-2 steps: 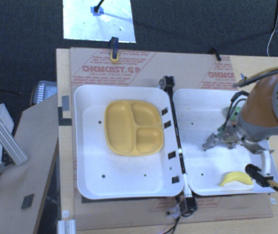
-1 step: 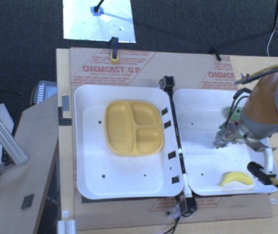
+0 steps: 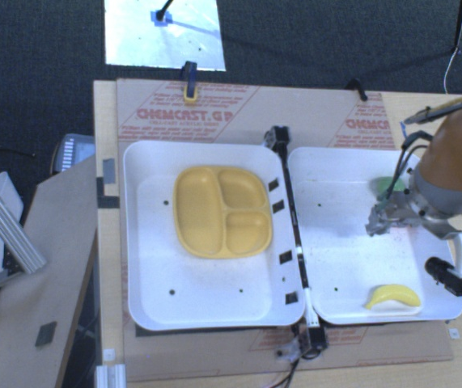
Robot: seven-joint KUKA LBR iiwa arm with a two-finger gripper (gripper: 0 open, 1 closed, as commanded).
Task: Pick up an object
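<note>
A yellow banana lies near the front edge of the right bin. A green object sits towards the back right of that bin, partly hidden behind the arm. My gripper is low over the right bin's floor, just in front of the green object and well behind the banana. The grey and orange arm comes in from the right and covers the bin's right side.
The left bin holds a yellow divided plate. A black divider with clips runs between the two bins. A black part on the arm hangs over the right bin's front right corner.
</note>
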